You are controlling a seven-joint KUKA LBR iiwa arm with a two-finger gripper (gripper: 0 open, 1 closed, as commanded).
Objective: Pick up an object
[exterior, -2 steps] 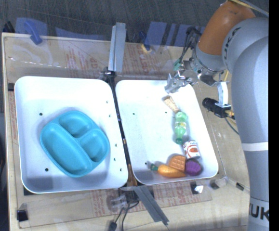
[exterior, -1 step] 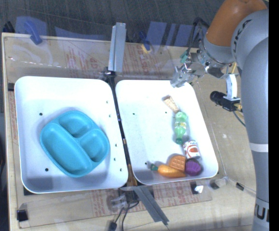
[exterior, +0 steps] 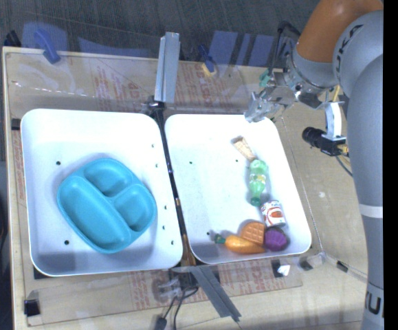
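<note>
The gripper (exterior: 262, 106) hangs over the far rim of the right bin (exterior: 205, 184); whether its jaws are wide or narrow I cannot tell. The objects crowd that bin's right wall and near right corner, leaving its left half bare. The green bottle (exterior: 257, 181) lies with its long axis running far to near. The left bin (exterior: 40, 143) holds 1 blue tray (exterior: 106, 203).
</note>
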